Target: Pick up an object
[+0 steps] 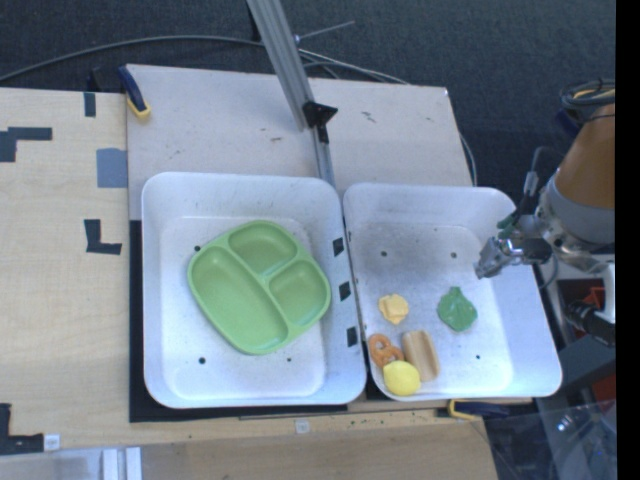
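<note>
Camera view: two white bins are seen side by side. The left bin (160, 268) holds a green divided plate (260, 286) near its centre. The right bin (520, 358) holds a cluster at its 6 o'clock: a pale yellow piece (394, 309), an orange curled piece (381, 349), a tan hot-dog-like piece (421, 354) and a yellow round piece (401, 378), the last three touching or nearly so. A green leafy piece (457, 310) lies apart, toward 4 o'clock of the bin centre.

The gripper (495, 259) is seen at 3 o'clock of the right bin, above its right wall, at about 1 o'clock of the green leafy piece and close to it. Nothing is seen between the fingers; how wide they stand cannot be told.

No object is picked yet. Risks judged: the green leafy piece is nearest but looks low and irregular, so it could be nudged, not gripped. A descent near the wall could catch the bin rim. In the cluster, two items could be clamped or scattered together.
</note>
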You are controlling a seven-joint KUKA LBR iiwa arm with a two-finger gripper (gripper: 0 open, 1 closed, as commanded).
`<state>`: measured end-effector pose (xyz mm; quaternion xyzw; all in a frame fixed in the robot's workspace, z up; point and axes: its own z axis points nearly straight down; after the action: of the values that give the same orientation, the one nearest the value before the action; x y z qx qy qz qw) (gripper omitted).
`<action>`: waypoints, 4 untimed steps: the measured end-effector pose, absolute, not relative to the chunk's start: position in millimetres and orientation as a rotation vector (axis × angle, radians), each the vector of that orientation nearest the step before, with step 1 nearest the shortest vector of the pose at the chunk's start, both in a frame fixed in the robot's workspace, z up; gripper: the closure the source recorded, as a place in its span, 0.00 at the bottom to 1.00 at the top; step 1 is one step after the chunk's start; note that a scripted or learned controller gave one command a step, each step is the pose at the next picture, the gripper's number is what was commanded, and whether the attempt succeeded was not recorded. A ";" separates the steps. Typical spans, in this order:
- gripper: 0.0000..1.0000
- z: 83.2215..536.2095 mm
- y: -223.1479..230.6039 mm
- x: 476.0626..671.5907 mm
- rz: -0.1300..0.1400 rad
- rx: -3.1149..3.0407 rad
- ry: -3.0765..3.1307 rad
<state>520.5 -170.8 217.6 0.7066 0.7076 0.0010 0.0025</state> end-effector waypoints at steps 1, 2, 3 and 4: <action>1.00 229.1 -170.4 520.7 0.000 2.221 2.223; 1.00 236.7 -123.7 552.2 0.003 2.215 2.230; 1.00 228.8 -79.2 568.2 -0.001 2.216 2.229; 1.00 221.1 -26.2 599.6 0.001 2.214 2.231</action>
<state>599.6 -26.2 221.1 0.7044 0.7098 0.0002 -0.0006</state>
